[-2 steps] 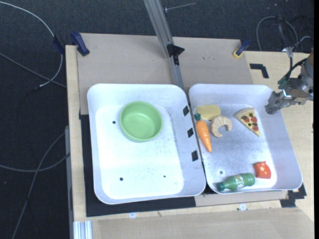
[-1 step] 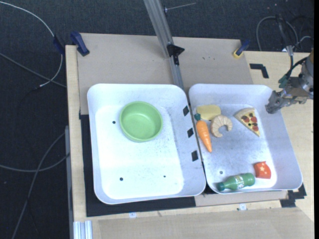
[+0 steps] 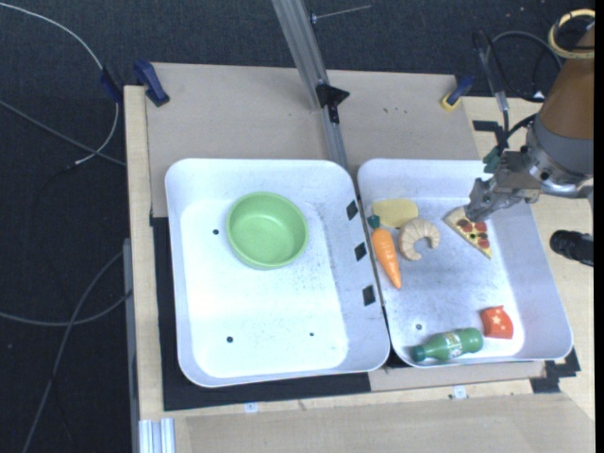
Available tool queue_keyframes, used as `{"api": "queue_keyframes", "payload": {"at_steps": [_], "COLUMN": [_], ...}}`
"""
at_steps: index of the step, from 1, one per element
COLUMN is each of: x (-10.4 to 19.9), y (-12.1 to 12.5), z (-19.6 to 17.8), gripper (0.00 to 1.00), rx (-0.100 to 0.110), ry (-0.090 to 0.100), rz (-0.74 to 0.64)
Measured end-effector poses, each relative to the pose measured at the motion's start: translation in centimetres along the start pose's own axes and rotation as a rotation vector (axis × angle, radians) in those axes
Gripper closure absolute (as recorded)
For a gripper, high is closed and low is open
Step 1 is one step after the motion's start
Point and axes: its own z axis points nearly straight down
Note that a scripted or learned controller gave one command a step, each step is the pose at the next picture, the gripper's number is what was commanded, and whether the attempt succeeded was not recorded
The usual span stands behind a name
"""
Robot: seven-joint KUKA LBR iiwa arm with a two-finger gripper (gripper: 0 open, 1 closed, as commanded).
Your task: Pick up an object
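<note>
Arm: grey with an orange band (image 3: 573,102), reaching in from the right over the far right part of the right bin.
Gripper (image 3: 479,210): low over the far right part of the right bin, right at the pizza slice's far end; whether it is spread or pressed together cannot be told from this slanted view, and nothing can be seen held in it.
Right bin (image 3: 538,281): shallow, white, holding six small toy foods.
Pizza slice (image 3: 473,234): lies flat just below the gripper, its point toward the near right.
Croissant (image 3: 420,238): left of the pizza slice, near the middle of the bin.
Carrot (image 3: 385,256): orange, lying along the bin's left wall, just left of the croissant.
Yellow piece (image 3: 396,211): pale, at the far left of the bin, just beyond the croissant and carrot.
Green bottle (image 3: 447,345): lying on its side against the near wall.
Red piece (image 3: 497,322): small, just right of the bottle, near the near right corner.
Left bin (image 3: 264,338): white, holding a green bowl (image 3: 268,229) upright in its far half.
Surface (image 3: 236,111): tan board under both bins, with blue clamps at its far corners.
</note>
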Motion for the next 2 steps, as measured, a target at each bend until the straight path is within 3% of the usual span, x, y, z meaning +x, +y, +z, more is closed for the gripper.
{"api": "queue_keyframes", "payload": {"at_steps": [1, 2], "x": [5.5, 10.1], "y": [0.6, 0.4], "z": [-1.1, -1.4], "gripper": [1.0, 1.0], "rx": [-0.007, -0.001], "ry": [-0.002, -0.001], "rz": [-0.001, 0.0]}}
